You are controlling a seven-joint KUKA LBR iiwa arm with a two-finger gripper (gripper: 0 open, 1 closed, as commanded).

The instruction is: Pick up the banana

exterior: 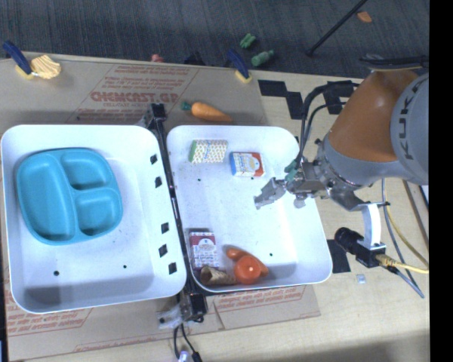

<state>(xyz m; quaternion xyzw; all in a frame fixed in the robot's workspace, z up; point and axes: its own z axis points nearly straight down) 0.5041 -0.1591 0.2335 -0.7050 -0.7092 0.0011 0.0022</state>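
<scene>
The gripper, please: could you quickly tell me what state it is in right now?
Gripper: over the right bin, nothing seen in it; open or closed cannot be told.

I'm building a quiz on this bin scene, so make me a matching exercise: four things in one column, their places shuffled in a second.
Things:
1. blue tray
2. carrot
3. tomato
4. gripper

Places:
A. on the cardboard beyond the bins
B. near corner of the right bin
C. in the left bin
D. over the right bin's right side

Pairs: 1-C, 2-A, 3-B, 4-D
</scene>
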